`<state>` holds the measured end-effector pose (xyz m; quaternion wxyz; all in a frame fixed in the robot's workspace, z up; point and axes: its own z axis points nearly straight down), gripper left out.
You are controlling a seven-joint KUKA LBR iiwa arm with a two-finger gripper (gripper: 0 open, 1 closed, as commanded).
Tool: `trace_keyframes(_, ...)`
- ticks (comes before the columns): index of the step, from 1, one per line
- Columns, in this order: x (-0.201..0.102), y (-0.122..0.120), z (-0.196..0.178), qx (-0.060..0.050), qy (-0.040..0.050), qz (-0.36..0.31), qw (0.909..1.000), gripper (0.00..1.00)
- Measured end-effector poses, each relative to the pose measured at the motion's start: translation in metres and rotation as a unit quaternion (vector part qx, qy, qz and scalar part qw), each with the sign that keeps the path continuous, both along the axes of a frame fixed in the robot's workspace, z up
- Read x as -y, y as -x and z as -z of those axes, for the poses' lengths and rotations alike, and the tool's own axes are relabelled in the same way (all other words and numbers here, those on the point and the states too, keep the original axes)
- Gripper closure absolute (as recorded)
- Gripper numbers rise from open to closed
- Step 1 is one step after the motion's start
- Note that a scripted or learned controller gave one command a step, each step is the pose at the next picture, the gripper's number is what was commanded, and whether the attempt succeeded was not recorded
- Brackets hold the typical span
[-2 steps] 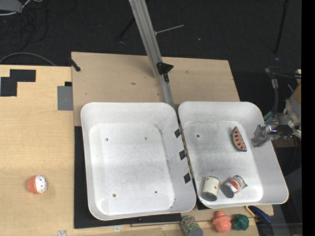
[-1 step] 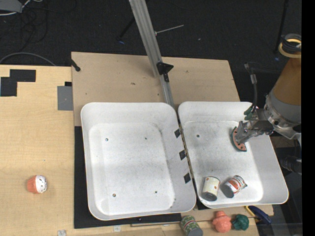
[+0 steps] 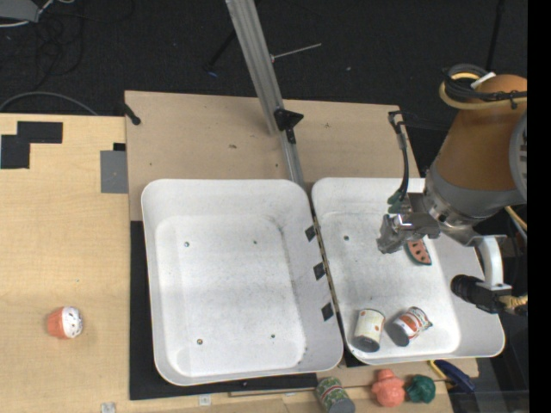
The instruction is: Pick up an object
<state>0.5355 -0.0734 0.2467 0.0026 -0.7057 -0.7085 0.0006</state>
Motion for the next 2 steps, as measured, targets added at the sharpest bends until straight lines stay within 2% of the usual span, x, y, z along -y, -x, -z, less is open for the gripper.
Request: trace_keyframes(2, -0.115, -0.012, 0.023, -0.001, 0.0004, 0.0, 1.0, 1.0)
